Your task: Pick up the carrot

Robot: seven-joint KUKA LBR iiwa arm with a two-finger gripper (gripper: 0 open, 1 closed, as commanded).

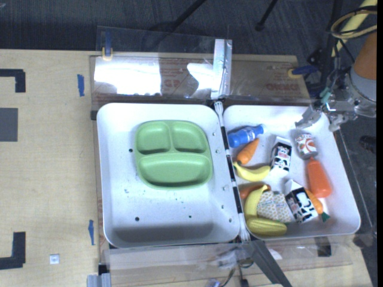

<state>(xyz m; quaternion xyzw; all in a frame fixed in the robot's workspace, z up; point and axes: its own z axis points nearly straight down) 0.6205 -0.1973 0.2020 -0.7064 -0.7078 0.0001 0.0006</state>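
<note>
Carrot [247, 151] lies in right bin [350, 220], toward 10 o'clock of its floor, tilted, just below blue bottle [243, 135] and touching banana [254, 172]. Gripper [321, 116] hovers over bin's 1 o'clock corner, fingers apart, nothing between them, well apart from carrot. Orange bottle [318, 177] sits at 3 o'clock, small carton [281, 154] near centre, second banana [266, 226] at 7 o'clock. Left bin [114, 178] holds green tray [173, 153]. Both bins rest on counter [48, 160].
</note>
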